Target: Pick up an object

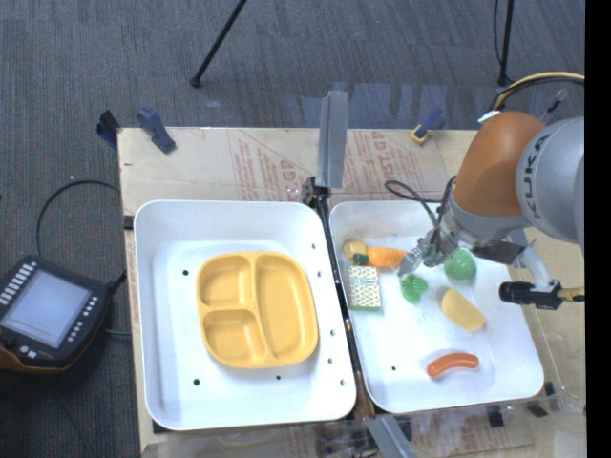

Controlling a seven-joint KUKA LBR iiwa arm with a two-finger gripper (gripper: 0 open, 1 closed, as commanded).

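**Arm Reaches Into Toy-Filled Bin**

While my grey arm (535, 184) reaches in from the right, my gripper (417, 261) hangs low over the right bin (520, 370), its tip just above a small green toy (413, 288) and beside an orange carrot (386, 256); from this angle I cannot tell how it is set, and nothing can be seen held in it. Around it lie a round green ball (460, 265), a yellow wedge (462, 310), a red-orange sausage (452, 364) near the front wall, a small yellow piece (355, 249) touching the carrot's left end, and a patterned green-and-white packet (364, 287) by the bin's left wall. Next door, the left bin (162, 370) bears a yellow divided plate (257, 309). Off the bench's left side, a handheld control pad (48, 313) rests on the carpet.
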